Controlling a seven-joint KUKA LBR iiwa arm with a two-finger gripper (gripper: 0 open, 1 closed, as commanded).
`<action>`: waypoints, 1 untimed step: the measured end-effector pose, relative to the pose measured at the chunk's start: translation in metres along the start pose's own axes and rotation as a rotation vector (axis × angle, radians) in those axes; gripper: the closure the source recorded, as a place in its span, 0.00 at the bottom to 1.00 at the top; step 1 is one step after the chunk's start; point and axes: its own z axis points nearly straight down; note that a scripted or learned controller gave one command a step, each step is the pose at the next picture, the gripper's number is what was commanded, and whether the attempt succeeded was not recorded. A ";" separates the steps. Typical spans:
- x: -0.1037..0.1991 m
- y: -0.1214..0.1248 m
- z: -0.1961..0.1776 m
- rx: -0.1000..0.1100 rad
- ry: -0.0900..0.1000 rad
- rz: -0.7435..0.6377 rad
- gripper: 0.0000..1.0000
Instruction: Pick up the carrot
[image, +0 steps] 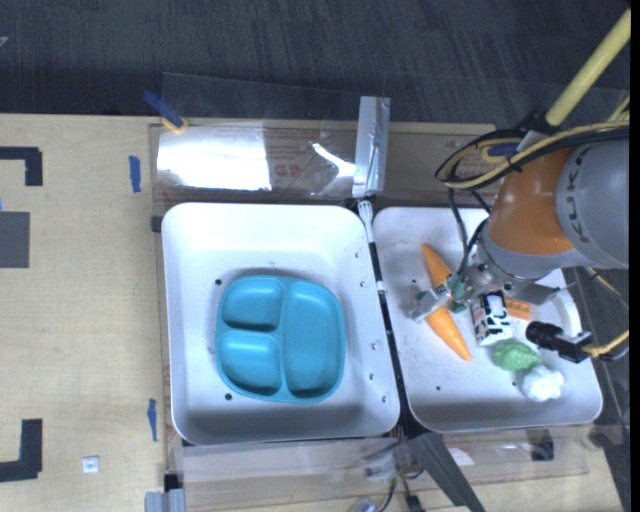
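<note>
Gripper: low in the right bin; finger spread and hold cannot be told.
Carrot: orange, lying slantwise just below the gripper, its upper end at the fingertips.
Second carrot: just above the gripper.
Green item: to the gripper's right, lower.
White ball: beyond the green item.
Blue divided tray: in the left bin, well left of the gripper.

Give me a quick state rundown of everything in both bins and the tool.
blue tray: flat in left bin, compartments bare.
upper carrot: lying in right bin, tip toward the far wall.
lower carrot: lying in right bin, right by the tool.
green item: resting by the white item.
tool: low between the two carrots, grip unclear.
</note>
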 end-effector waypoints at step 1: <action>0.000 0.001 -0.011 -0.003 -0.001 0.000 1.00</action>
